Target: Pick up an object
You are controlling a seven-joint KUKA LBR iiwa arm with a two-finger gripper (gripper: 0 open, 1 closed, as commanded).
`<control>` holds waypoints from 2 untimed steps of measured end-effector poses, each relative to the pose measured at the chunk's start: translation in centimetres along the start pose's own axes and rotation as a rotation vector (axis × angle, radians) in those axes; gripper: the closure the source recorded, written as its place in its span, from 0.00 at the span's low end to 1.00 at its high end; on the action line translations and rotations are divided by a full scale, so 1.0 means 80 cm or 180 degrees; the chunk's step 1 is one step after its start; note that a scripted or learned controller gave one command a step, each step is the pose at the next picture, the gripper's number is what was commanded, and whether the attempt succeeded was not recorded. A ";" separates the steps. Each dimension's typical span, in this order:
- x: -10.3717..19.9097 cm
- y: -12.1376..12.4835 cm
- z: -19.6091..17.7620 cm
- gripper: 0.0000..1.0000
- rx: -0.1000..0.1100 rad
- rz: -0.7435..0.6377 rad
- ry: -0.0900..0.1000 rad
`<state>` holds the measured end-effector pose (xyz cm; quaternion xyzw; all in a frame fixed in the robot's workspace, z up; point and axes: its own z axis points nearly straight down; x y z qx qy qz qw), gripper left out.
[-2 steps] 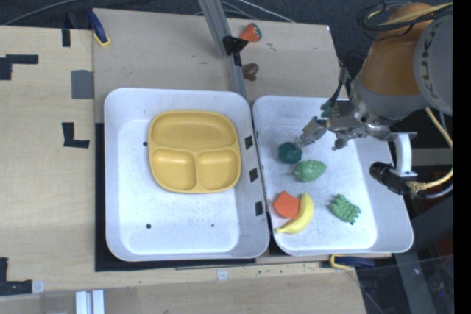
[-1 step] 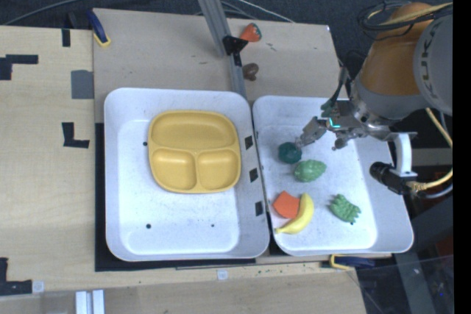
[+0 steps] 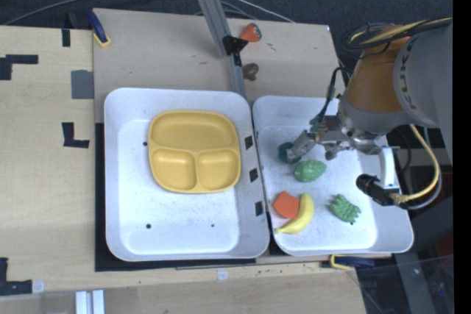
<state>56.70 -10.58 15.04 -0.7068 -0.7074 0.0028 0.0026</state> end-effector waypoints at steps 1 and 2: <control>-0.009 -0.009 0.061 0.00 -0.0050 0.0005 -0.0023; -0.008 -0.009 0.077 0.00 -0.0017 -0.0002 0.0000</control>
